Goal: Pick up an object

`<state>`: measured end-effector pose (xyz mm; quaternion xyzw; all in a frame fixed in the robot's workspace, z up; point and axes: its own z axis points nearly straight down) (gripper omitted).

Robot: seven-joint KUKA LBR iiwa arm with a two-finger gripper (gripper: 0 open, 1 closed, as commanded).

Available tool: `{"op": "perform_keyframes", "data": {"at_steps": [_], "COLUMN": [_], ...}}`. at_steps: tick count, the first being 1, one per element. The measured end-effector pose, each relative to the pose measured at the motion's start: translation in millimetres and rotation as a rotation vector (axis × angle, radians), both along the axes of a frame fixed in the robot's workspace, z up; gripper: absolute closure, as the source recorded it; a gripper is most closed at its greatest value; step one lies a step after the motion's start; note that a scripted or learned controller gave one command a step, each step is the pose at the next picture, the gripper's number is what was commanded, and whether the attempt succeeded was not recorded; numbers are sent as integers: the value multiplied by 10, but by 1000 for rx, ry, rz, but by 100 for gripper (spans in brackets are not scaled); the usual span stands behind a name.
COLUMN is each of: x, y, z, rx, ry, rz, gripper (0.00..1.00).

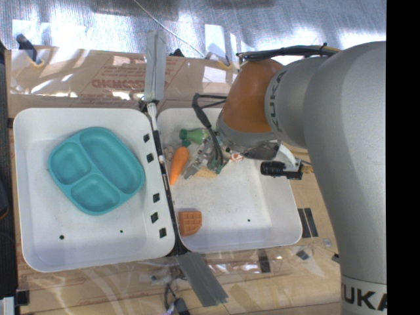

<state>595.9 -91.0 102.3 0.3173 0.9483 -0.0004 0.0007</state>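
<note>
I see the gripper (202, 163) low in the right bin (262, 222), beside the carrot (178, 165); I cannot tell its state. Waffle (190, 222) lies apart.

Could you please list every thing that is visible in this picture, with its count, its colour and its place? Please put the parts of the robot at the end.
bins: 2, white, side by side on the bench
divided plate: 1, teal, three compartments, in the left bin
carrot: 1, orange, right bin, near its left wall
green object: 1, green, right bin, far left corner, too small to identify
waffle-like piece: 1, orange-brown, right bin, near front left corner
cardboard: 1 sheet, brown, behind the bins
arm: 1, grey with orange band, reaching in from the right
end effector: 1, dark metallic, low over the right bin, just right of the carrot
</note>
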Motion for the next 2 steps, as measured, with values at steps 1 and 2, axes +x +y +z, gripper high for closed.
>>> {"op": "perform_keyframes", "data": {"at_steps": [1,2], "x": [-161,-172], "y": [866,843], "z": [946,1009], "rx": [3,0], "ry": [-9,-2], "rz": [59,63], "gripper": [100,100]}}
